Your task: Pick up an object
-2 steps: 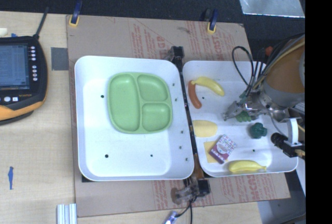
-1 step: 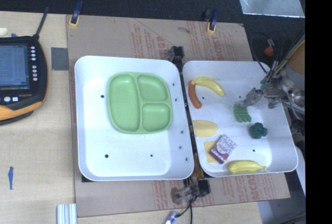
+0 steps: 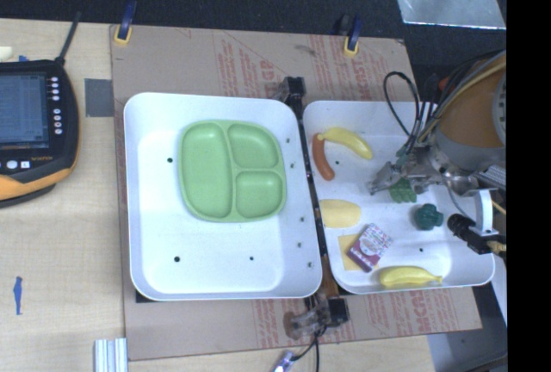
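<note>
Fingers (image 3: pixel 389 182), state unclear, hang just beside green object (image 3: pixel 402 190), whose long axis I cannot tell.

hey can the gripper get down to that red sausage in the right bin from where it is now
Probably yes. The sausage lies alone on bare bin floor near the left wall of the right bin, with only the banana close beside it. The gripper sits just to its right.
</note>
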`<control>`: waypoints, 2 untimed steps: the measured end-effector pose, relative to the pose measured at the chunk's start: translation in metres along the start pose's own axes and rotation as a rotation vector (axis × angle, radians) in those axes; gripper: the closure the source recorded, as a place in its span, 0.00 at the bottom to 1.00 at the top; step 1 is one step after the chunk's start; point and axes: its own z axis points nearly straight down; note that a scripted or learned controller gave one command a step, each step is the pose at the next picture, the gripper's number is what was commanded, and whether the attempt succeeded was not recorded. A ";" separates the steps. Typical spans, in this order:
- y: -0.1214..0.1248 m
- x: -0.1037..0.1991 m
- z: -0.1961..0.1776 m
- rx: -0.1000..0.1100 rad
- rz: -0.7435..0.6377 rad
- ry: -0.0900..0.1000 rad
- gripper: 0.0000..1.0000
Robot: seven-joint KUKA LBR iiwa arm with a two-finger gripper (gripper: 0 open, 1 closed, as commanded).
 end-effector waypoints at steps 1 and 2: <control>0.000 -0.001 -0.011 0.001 -0.002 -0.001 1.00; -0.007 0.106 -0.102 -0.002 0.000 0.001 1.00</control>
